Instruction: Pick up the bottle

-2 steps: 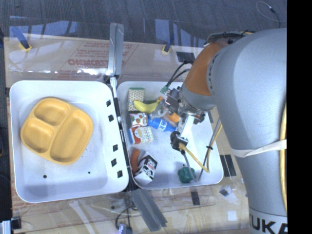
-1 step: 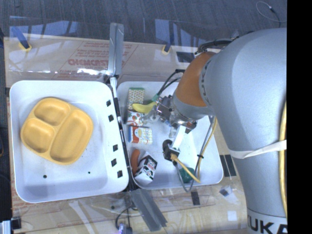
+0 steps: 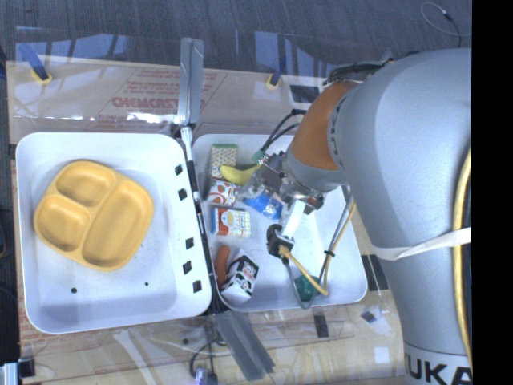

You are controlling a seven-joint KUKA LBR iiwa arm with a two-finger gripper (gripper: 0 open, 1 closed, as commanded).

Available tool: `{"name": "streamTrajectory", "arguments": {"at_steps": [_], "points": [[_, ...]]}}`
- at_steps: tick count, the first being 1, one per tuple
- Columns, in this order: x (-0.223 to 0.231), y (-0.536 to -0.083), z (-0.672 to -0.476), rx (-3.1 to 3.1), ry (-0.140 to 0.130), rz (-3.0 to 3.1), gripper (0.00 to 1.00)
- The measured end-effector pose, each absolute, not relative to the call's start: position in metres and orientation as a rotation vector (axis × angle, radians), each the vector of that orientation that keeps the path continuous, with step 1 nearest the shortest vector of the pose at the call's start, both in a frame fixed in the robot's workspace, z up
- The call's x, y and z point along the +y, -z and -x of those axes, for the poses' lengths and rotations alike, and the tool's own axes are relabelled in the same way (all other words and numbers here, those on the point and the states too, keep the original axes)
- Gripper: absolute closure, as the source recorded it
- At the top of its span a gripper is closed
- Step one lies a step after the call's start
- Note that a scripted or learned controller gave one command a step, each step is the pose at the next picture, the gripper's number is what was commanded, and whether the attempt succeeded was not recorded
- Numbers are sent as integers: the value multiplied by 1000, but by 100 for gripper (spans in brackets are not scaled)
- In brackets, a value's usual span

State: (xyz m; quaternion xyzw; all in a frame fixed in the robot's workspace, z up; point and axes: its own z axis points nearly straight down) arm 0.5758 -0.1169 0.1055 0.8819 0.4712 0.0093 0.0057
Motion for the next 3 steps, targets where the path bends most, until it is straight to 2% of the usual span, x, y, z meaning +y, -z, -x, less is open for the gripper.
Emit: {"name": "streamTrajectory", "arguments": {"at_steps": [1,2,3], "points": [[-117,-116,-577,1480,-31,-2757,100],[-79,-227,-585,1097,4,-2948,100],[-79,-227,-585,1098,6,-2948,0]]}}
